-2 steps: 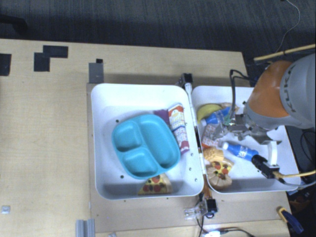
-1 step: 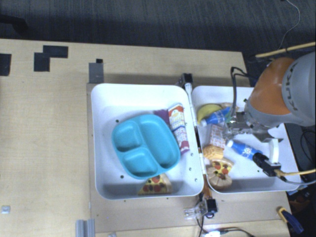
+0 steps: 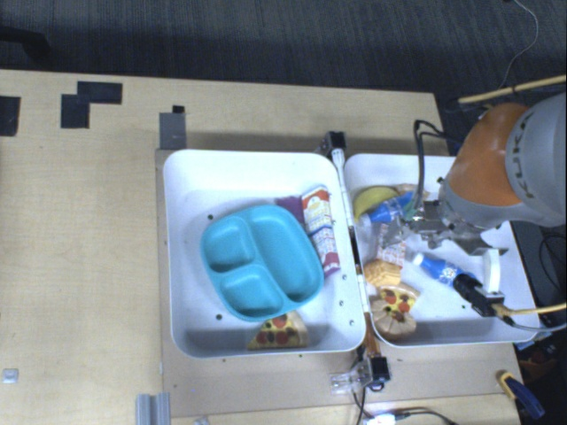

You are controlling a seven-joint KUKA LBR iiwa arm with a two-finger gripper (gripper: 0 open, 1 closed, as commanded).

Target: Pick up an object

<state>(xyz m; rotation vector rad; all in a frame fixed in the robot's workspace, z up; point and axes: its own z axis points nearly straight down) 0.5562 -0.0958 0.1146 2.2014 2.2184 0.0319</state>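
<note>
- In the camera view, two white bins stand side by side on the pale worktop (image 3: 80, 264). The grey arm (image 3: 523, 162) with its orange band comes in over the right edge of the right bin (image 3: 443, 321).
- The jaws sit low over the clutter in the middle of that bin. The view does not show whether they are open or shut, or whether they have hold of anything.
- Just beside the jaws, toward the bin's left edge, lies a clear wrapper (image 3: 390, 242). It is crumpled and shiny, and any print on it is too small to read.
- Toward the bin's far-left corner lies a rounded yellow piece (image 3: 370, 199), with a bright blue piece (image 3: 392, 209) touching it.
- On the near side of the jaws a small tube (image 3: 436, 268) lies slanted. It is blue with one white end, and a white mark on the blue part cannot be read.
- Along the left edge, toward the near-left corner, lie two toy pizza slices (image 3: 395, 306), tan with red dots.
- In the left bin (image 3: 204, 180) a light-blue plate (image 3: 261, 259) with three compartments takes up the middle.
- A long packet (image 3: 321, 228) printed in red and white lies along that bin's right edge; its lettering is not legible.
- A purple corner (image 3: 288, 207) shows between the plate and the packet.
- Another pizza slice (image 3: 279, 330) rests against the near edge, just beside the plate.
</note>
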